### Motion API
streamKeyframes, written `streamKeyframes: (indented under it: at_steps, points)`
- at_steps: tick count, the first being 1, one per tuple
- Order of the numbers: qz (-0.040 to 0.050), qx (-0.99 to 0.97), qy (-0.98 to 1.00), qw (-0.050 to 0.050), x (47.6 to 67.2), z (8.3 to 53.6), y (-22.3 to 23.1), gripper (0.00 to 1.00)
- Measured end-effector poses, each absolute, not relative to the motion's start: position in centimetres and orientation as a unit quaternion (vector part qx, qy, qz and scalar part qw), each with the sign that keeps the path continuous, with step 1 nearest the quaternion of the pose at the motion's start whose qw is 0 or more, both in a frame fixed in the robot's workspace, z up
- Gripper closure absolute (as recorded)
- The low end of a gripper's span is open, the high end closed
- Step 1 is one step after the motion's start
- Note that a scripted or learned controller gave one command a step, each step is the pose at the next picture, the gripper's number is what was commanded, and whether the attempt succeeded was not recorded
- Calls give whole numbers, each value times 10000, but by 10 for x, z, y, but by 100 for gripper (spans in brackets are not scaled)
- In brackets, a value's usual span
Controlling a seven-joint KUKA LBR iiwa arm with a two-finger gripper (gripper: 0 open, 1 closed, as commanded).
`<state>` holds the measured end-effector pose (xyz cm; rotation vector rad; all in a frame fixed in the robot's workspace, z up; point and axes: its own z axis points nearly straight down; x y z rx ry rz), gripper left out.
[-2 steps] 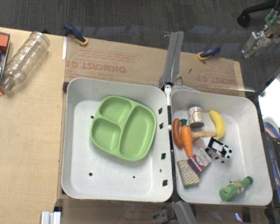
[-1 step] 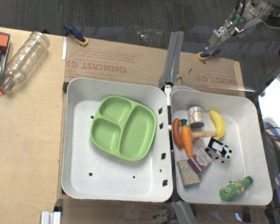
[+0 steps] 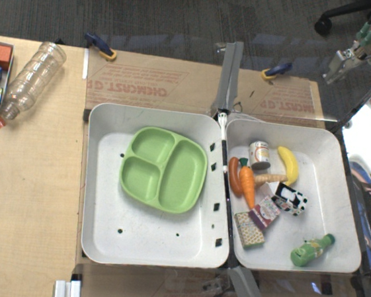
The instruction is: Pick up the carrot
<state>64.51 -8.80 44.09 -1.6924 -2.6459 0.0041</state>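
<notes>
Camera view looks down on a light wooden table (image 3: 22, 179) above dark carpet. Left white bin (image 3: 96, 234) holds a green divided plastic plate (image 3: 164, 169). Right white bin (image 3: 346, 196) holds the orange carrot (image 3: 247, 183), lying near its left wall, long axis roughly up-down, tip toward the camera. Whether the tool (image 3: 356, 54), possibly top right, is apart or together, I cannot tell.

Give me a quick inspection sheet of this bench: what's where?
Surface: two white bins side by side on a wooden bench.
Job's things: carrot in the right bin, near its left wall, beside a red item.
Clutter: green plate in the left bin; banana, can, green bottle in the right bin.
Pincer: top right, outside the bins, far from the carrot.
Cables: nothing seen.
Surroundings: clear bottle, cardboard, clamps.
</notes>
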Motion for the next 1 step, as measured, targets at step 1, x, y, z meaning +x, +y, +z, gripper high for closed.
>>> streamKeyframes:
  at_steps: [1]
  points:
    - [6,-4337,-9011,-3,660,441,-1,100]
